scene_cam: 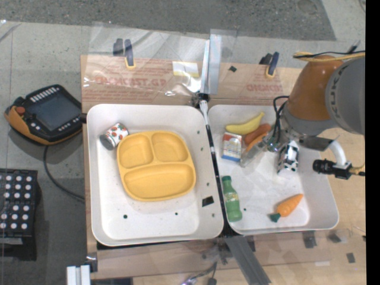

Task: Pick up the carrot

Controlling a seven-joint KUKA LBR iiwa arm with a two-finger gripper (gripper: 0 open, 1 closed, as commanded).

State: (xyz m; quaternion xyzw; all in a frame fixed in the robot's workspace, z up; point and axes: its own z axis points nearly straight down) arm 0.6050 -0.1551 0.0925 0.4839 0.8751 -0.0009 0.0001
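Two bins below me, and the carrot (288,206) lies loose at the near right of the right bin (320,218), well apart from my gripper (256,149), which sits low by the banana (244,124), its grip state unclear to me.

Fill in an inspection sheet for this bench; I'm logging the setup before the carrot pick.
Surface: two white bins, left bin, right bin, on a wooden bench.
Job's things: carrot near right bin's front edge, lying free.
Clutter: banana, small carton, green bottle, cow figure; yellow divided plate and small can in left bin.
Gripper: gripper low beside the carton, away from the carrot.
Cables: black cable at the wrist.
Surroundings: teach pendant left of bench.
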